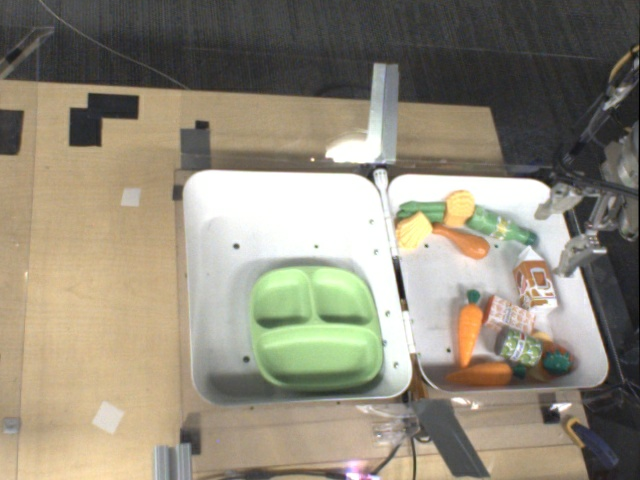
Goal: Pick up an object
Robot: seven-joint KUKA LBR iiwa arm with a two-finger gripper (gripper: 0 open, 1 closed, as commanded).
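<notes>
Toys crowd the right bin (430, 363), though its middle, left of the carrot (468, 330), lies open

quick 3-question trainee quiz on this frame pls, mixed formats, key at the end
1. True or false: the green divided tray lies in the left bin.
2. Multiple choice: where is the gripper?
A. over the green divided tray
B. at the right rim of the right bin, near its far corner
C. over the bench left of both bins
3. Fill in: the upright carrot near the middle of the right bin has its green top pointing toward the ___ edge of the view.

Key
1. True.
2. B.
3. Top. Its orange tip points down toward a second orange piece lying flat by the near rim.
</notes>
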